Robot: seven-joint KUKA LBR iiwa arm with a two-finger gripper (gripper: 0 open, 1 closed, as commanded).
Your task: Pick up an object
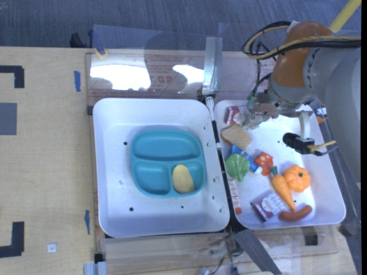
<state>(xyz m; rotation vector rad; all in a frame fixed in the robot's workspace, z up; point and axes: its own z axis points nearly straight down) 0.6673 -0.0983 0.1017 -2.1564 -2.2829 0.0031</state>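
A sausage (295, 213), carrot (282, 191) and lettuce leaf (237, 167) were crowded at lower right w/ a bread slice (235, 136) above. The gripper (256, 114) was seen over the bread, upper right; grip state couldn't be told. A miss was judged likely amid clutter.

Teal divided tray (150, 177) holding a yellow potato (183, 179), beside an orange carrot (282, 190), green lettuce (237, 167) (ruffled), and red sausage (295, 213).

Print on the dark packet (266, 205) and red-white wrapper (231, 116) — too blurred to read.
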